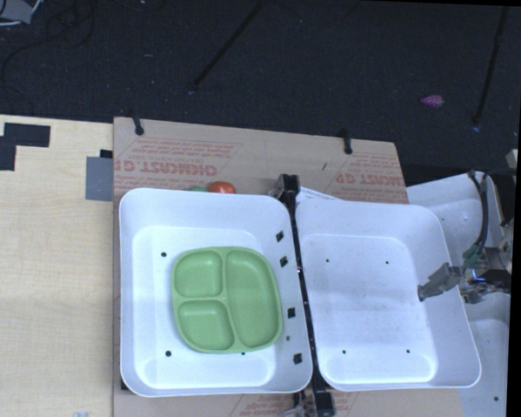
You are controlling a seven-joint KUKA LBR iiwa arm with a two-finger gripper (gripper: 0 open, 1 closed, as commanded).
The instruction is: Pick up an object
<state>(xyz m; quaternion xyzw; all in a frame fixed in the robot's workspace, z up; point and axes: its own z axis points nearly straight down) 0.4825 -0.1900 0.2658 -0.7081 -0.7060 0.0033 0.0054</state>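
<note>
Green and three-sectioned, the plate [227, 299] lies flat in the left bin [145, 241], a little below that bin's middle and apart from its walls. The right bin [366, 357] sits just beside it, their inner rims meeting along a dark clip strip [294, 275].

The arm comes in from the right edge, and little of it shows: a grey part reaches over the right bin's right rim at about mid-height, with the gripper [435, 282] pointing leftward and slightly down toward that bin's floor. It is well apart from the plate. The fingers are small and blurred against the white wall; I cannot tell how far apart they stand, and nothing can be made out between them.

Behind the left bin's top rim a red-orange object [221, 188] peeks out, mostly hidden, with a hint of green beside it. Both bins rest on a cardboard sheet [254, 164] printed with red lettering, laid on a pale wooden surface [39, 279].
</note>
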